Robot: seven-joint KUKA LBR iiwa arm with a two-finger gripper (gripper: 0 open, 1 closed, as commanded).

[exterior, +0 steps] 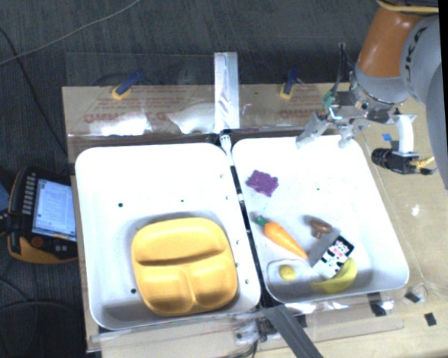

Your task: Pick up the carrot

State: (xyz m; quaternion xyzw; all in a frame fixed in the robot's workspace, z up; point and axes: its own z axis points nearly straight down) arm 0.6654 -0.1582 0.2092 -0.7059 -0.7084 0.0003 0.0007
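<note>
Carrot (282,238) lies diagonally in the right bin (363,203), near its left wall, green top toward upper left, just beside a fried egg (285,272). Judged a light, rigid, smooth toy, best gripped across the thick mid-body. Gripper (329,127) hovers at the bin's far rim, well apart; fingers seen spread, nothing held

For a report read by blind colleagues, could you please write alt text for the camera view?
An orange carrot lies untouched in the right white bin, near a purple item, a banana and other small objects. The robot's claw hovers at the bin's far edge, well away from the carrot. The left bin holds a yellow divided tray.
</note>
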